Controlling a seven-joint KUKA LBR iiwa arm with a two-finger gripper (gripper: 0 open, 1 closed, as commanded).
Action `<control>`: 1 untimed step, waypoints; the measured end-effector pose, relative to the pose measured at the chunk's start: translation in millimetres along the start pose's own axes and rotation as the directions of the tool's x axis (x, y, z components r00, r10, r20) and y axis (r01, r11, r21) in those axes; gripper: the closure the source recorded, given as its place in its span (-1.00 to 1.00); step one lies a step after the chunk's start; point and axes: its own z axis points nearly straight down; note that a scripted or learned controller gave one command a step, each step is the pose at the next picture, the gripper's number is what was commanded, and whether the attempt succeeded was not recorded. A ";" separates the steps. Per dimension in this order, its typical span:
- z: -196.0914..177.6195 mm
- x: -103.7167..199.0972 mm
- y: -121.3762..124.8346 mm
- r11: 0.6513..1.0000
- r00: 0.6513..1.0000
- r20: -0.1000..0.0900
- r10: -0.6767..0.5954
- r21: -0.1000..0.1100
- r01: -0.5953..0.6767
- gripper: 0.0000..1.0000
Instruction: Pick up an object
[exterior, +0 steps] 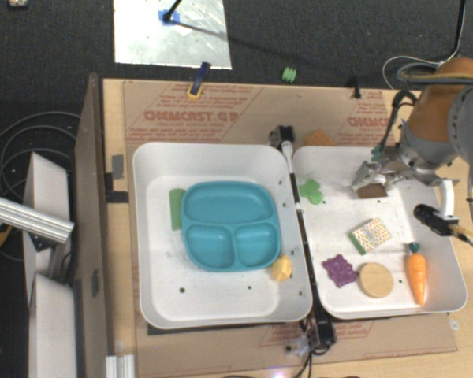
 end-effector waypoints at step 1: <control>-50.5 59.6 5.8 1.000 1.000 -0.003 0.001 0.007 -0.001 1.00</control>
